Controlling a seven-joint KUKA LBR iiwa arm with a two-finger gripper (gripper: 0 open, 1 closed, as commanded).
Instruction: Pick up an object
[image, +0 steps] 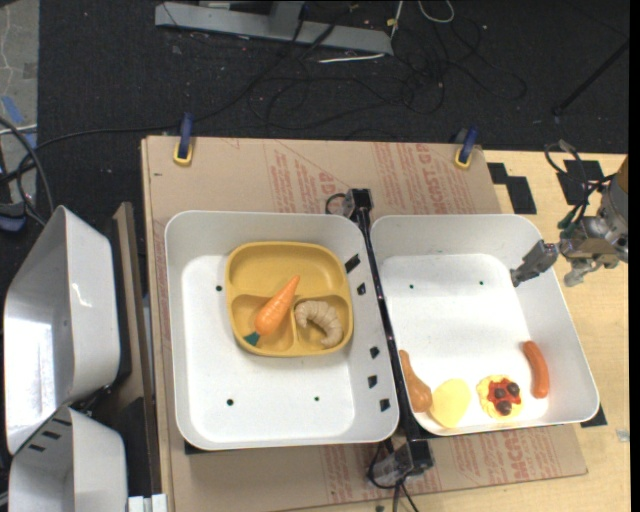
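On the brown board (300, 170), two white bins (200, 400) sit above dark floor (100, 70).

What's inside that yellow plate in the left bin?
The yellow plate holds a carrot lying across its divider and a pale shrimp in the lower right compartment. A small dark green bit sits at the carrot's lower end. Whatever lies beneath them is covered.

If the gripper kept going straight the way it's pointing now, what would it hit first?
The gripper points left and down over the right bin's right rim, so it would probably meet that bin's bare white floor first. Height is hard to judge from above.
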